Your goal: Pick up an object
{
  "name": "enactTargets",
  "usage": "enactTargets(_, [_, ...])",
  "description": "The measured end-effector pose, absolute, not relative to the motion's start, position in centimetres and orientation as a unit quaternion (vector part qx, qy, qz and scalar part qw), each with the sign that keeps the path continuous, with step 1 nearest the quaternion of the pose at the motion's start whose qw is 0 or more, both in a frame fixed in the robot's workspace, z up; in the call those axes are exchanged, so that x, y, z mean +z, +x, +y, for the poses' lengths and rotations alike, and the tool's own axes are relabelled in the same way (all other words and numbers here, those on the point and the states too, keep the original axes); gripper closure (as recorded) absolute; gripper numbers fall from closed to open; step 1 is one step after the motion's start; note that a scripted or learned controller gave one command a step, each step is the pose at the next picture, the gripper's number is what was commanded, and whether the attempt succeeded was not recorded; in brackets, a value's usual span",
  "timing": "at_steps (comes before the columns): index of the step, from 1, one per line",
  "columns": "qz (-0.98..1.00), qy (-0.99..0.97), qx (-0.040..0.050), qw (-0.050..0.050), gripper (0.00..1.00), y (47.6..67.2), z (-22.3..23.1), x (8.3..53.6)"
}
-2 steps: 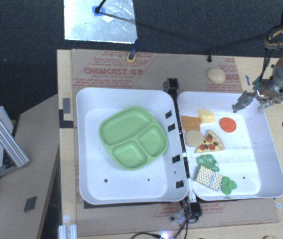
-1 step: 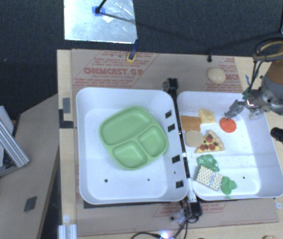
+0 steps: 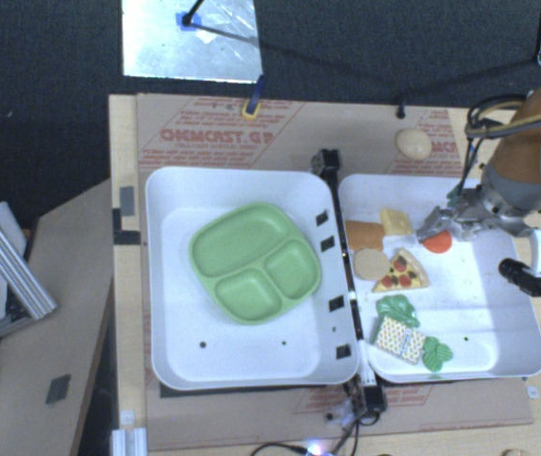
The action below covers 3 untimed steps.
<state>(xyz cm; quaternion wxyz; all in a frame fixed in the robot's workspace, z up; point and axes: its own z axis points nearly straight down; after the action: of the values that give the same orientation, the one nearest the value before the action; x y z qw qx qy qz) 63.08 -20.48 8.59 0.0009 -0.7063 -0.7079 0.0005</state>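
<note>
Toy food lies scattered in the right bin [image 3: 508,350]: a pizza slice [image 3: 403,272], a cheese wedge [image 3: 396,221], bread, leafy greens and a small red-orange piece [image 3: 437,242], perhaps a tomato. That red piece looks light, hard and smooth, likely to slip, so I'd pinch it across its middle. The gripper [image 3: 438,224] hangs right over it, tilted down and leftward from the wrist; how wide it stands I cannot tell. A green divided plate [image 3: 255,262] sits in the left bin [image 3: 170,350].
</note>
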Motion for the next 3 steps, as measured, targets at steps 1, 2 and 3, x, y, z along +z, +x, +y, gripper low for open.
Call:
enactTargets(1, [-0.708, -0.706, -0.0015, -0.003, 1.0, 63.3, -20.5, 10.1])
enactTargets(2, [-0.709, -0.705, -0.0024, -0.004, 1.0, 64.1, -20.0, 16.3])
enactTargets(3, [-0.709, -0.705, -0.0023, -0.004, 1.0, 64.0, -19.1, 21.9])
